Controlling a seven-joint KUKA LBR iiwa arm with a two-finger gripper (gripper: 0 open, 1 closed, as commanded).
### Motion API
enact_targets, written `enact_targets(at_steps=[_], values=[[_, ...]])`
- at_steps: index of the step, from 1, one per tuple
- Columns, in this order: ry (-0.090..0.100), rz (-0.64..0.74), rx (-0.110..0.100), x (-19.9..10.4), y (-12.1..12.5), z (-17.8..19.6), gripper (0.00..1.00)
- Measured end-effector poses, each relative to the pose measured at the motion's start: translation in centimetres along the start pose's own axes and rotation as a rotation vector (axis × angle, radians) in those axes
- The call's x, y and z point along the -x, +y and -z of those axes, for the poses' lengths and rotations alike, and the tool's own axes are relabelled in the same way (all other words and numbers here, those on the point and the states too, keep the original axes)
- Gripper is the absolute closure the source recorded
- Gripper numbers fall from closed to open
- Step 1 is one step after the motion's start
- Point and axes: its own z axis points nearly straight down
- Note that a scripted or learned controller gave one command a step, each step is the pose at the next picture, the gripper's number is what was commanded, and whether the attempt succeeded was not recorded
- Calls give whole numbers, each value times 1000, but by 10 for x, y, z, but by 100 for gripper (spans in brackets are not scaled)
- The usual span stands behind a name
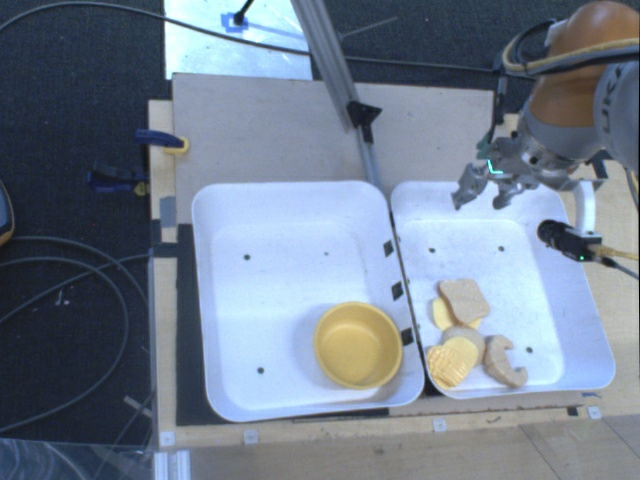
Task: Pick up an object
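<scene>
From where I stand, the arm comes in from the right and its gripper hangs over the far edge of the right bin. The two fingers are spread apart and there is nothing between them, so the gripper is released.

The things to pick lie together in the near part of the right bin, close to its left wall and well apart from the gripper. There is a tan slice of bread, and a small yellow piece is just beside it on the left. Below them a yellow ridged piece lies, and next to it on the right a beige curved piece.

In the left bin a yellow bowl stands upright near the front right corner. Both bins rest on the pale worktop.
</scene>
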Motion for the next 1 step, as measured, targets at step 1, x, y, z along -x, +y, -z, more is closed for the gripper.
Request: enact_targets(at_steps=[1], values=[[0,0,1,0,0,1,0]])
